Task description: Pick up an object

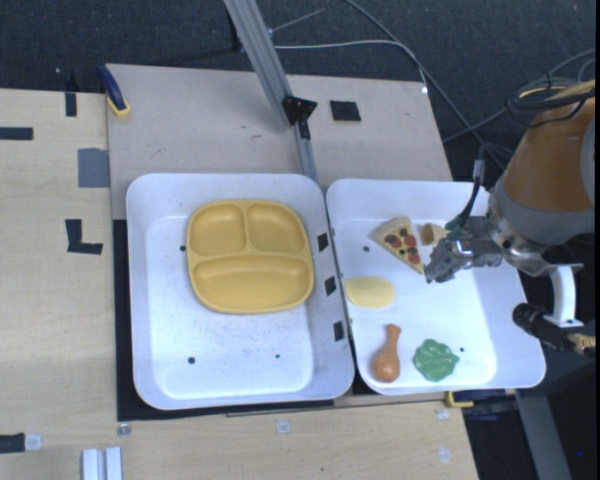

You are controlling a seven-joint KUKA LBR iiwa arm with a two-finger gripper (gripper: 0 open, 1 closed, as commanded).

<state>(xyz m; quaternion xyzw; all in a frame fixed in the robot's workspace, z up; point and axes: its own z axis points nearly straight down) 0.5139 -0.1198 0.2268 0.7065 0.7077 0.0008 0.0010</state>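
Camera view shows my jaws low over the right bin, just beside the right edge of the pizza slice. I cannot tell if they are wide or narrow, because the wrist hides them from above.

The pizza slice lies flat in the upper part of this bin, and nothing is between my jaws as far as I can see. I judge that I am placed here because this slice is the nearest thing to take.

The yellow oval piece lies in the middle of the bin. The chicken leg and the green piece lie near the front wall, apart from each other, so each one has free space around it.

The yellow divided plate rests alone in the left bin.
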